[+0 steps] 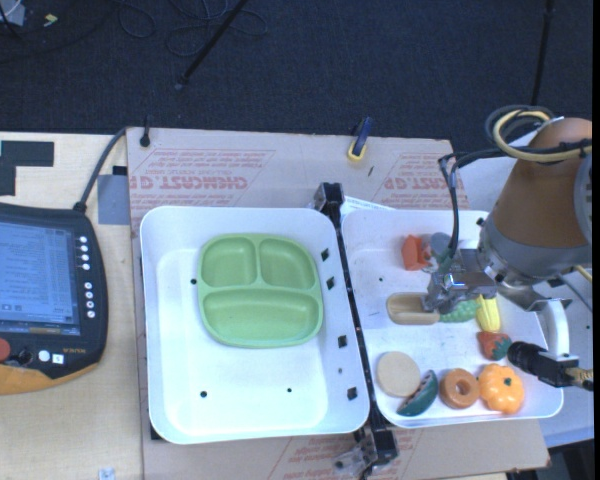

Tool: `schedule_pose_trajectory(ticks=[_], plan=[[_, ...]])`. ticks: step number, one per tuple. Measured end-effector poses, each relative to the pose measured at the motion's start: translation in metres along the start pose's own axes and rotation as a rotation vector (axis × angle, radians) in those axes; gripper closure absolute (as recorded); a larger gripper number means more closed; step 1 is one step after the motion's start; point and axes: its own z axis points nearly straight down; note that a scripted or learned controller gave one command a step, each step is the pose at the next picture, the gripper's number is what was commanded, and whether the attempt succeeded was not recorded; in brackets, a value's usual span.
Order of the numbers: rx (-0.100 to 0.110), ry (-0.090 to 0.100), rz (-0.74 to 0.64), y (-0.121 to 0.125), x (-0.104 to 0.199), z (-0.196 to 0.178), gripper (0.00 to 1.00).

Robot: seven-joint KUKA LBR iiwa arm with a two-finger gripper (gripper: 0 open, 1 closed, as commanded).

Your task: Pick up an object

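Pincer (442, 296) low in the right bin (380, 230); its opening cannot be told. A tan wooden piece (410, 310) lies just left, long axis pointing toward it.

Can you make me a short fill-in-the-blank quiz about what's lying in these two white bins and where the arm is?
1. The pale green plastic divided plate lies in the ____ bin.
2. The plate has ____ compartments.
3. The grey arm's gripper is over the ____ bin, near a tan toy piece.
4. The small pumpkin toy in that bin's near right corner is ____ in colour.

Missing words: left; three; right; orange
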Motion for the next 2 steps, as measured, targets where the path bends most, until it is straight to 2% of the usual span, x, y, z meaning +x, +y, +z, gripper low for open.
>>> schedule_pose_trajectory(ticks=[1, 2], plan=[[0.001, 0.000, 0.000, 0.003, 0.060, 0.008, 1.00], [-0.001, -0.002, -0.002, 0.009, 0.121, -0.002, 1.00]])
